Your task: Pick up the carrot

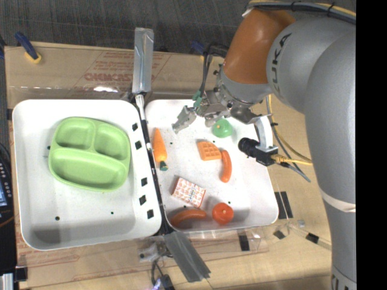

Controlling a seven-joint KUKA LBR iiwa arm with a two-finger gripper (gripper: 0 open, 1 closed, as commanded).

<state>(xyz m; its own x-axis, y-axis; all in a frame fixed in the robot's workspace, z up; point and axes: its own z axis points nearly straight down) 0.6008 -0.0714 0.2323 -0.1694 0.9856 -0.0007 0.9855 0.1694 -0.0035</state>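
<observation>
The carrot [159, 147] is orange with a small green tip at its near end. It lies lengthwise along the left wall of the right bin [266, 189]. My gripper [196, 118] hovers over the far part of that bin, up and to the right of the carrot and apart from it. One grey finger [181, 121] points down-left toward the carrot's far end. The fingers look spread, and nothing is between them.
A small green round item [222, 128] lies just under the wrist. A waffle [208, 150], an orange sausage [225, 165], a patterned box [188, 192], a tomato [222, 212] and a bun [187, 216] share the right bin. A green divided plate [91, 153] sits in the left bin [30, 222].
</observation>
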